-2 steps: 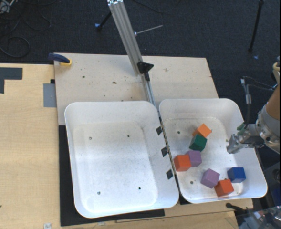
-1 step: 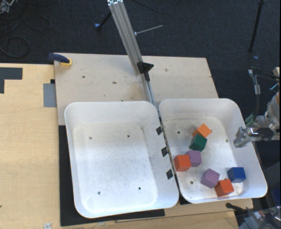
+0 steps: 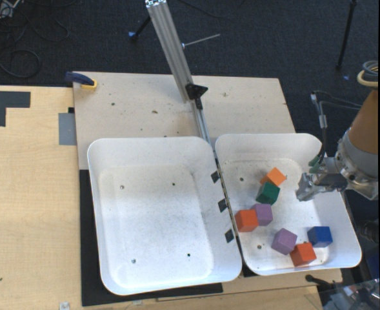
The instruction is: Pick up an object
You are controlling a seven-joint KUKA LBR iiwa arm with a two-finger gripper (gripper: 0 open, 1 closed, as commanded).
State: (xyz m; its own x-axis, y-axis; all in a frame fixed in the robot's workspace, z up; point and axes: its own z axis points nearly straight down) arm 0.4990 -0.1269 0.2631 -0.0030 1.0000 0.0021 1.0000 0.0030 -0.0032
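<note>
Gripper [image 3: 306, 189] sits low over right bin [image 3: 344, 234], near its right wall, angled in from the arm's side; can't tell its state from this view. Nothing visibly in it. Closest candidates are orange cube [image 3: 276, 176] and green cube [image 3: 268, 192], touching each other just left of the tool. Purple cube [image 3: 263, 214] leans on red cube [image 3: 246, 220] by the divider. Blue cube [image 3: 319, 236] near front, more isolated, likely easier pick. Left bin [image 3: 112, 166] beside it
</note>
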